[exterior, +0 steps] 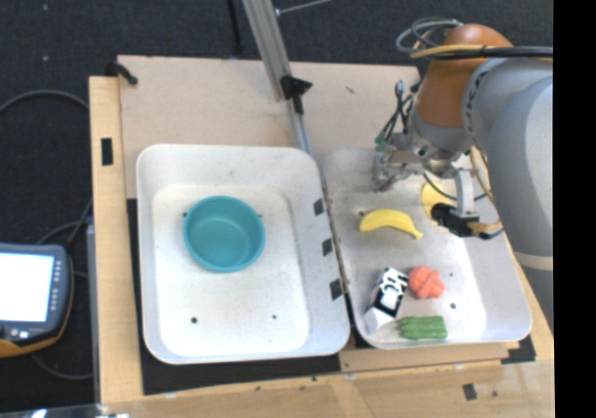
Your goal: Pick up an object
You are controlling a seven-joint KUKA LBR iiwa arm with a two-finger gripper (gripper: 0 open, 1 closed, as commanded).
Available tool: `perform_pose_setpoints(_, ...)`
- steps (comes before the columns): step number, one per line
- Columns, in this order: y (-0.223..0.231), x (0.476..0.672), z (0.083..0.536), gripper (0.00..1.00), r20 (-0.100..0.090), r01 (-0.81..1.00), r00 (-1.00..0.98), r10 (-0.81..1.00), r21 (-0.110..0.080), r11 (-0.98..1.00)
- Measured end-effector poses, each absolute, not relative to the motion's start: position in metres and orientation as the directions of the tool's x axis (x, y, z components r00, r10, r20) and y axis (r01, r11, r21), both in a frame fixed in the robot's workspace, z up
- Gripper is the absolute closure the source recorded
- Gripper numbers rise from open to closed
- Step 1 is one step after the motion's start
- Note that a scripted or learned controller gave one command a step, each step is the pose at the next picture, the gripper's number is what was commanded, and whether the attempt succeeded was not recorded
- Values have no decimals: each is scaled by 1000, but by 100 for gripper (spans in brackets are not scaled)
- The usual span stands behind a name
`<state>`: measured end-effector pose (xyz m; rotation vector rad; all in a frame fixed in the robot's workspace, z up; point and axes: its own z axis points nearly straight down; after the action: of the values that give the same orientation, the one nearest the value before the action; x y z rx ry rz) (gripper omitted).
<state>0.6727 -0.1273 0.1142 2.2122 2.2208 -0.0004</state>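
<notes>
Nearest you, at the front of the right bin [503, 309], lie a green pepper-like toy [423, 329], a black-and-white carton [387, 295] and an orange-red lumpy toy [427, 282], with a yellow banana [390, 222] further back near the bin's middle. Your pincer [389, 172] hangs over the back of that bin, apart from the banana, and you cannot tell from this angle whether it is spread or pressed together. Over in the left bin [168, 314] on the surface [186, 100] sits a teal bowl [223, 234], upright.
</notes>
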Motion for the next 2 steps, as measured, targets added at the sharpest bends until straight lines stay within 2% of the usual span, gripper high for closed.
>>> perform_pose_setpoints(1, -124, 679, 160, 100, 0, 1000, -4, 1000, 6, 4)
perform_pose_setpoints(2, -124, 678, 225, 100, 0, 1000, -6, 1000, 9, 6)
